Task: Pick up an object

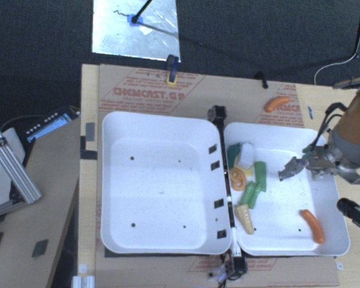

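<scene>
From my seat, the gripper hangs over the right bin, in its upper middle part, reaching in from the right. Its dark fingers point left and slightly down, and they look spread a little apart, with nothing between them that I can make out (the tips are small and dark against the white floor, so I read this with some caution). They hover above bare bin floor, not touching any of the pieces.

The things to pick lie in that same right bin. Nearest the fingers, to their left, a green stick stands roughly upright in the view, with a second green piece leaning against its lower end. Just left of those sits an orange ring-like piece, and above it a pale white cup shape beside a dark green bit. Below the cluster lies a cream-coloured cone, pointing down-right. Well apart, toward the bin's lower right corner, an orange sausage lies on a slant.

Outside the bins, another orange sausage rests on the cardboard sheet beyond the right bin's far edge. The left bin sits touching the right one along black clips.
</scene>
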`<state>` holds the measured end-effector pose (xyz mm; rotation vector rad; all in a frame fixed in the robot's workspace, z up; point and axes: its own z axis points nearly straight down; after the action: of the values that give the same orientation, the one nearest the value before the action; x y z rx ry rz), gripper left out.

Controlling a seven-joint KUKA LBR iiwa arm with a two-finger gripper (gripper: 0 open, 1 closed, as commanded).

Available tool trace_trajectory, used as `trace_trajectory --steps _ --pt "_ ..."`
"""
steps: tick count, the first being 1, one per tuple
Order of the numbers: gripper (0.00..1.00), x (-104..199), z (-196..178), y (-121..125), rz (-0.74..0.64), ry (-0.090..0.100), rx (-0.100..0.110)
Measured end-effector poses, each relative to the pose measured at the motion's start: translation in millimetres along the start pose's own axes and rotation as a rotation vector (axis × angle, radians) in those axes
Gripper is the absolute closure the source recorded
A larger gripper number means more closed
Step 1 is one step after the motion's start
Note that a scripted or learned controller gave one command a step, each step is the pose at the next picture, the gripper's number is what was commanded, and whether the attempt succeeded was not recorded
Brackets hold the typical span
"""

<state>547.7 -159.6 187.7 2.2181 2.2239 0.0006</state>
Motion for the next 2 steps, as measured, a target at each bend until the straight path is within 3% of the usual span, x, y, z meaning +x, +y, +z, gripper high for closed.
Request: trace_trajectory --steps 1,2 --pt "0.0 59 97 69 -0.009 0.004 0.005" --pt "1.0 54 80 70 -0.003 0.001 -0.003"
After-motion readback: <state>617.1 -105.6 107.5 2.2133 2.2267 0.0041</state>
